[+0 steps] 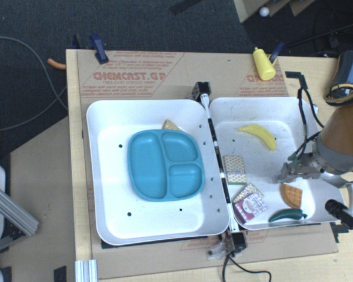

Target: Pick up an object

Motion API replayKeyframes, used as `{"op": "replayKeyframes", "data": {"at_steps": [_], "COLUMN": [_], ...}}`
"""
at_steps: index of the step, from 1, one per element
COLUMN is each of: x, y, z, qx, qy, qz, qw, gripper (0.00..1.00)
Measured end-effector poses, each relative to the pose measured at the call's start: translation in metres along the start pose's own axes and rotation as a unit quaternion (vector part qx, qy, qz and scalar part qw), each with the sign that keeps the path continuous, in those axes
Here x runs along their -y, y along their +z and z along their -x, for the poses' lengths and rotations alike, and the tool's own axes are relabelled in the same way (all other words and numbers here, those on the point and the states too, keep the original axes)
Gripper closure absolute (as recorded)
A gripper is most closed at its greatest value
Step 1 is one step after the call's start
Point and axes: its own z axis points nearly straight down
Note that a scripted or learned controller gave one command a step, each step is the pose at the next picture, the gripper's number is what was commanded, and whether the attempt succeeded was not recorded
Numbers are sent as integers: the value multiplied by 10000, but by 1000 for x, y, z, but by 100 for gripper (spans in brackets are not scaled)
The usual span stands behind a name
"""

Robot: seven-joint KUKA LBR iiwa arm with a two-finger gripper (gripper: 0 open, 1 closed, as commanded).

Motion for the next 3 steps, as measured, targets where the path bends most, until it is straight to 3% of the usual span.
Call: {"op": "replayKeyframes", "data": {"at_steps": [1, 2, 3], "x": [0, 22, 21], "y": [0, 10, 0], "z": [0, 27, 26], "qx": [-1, -3, -2], "qy": [-2, 1, 1], "qz": [-2, -22, -6], "qw": [10000, 10000, 10000], "gripper": [0, 0, 100]}}
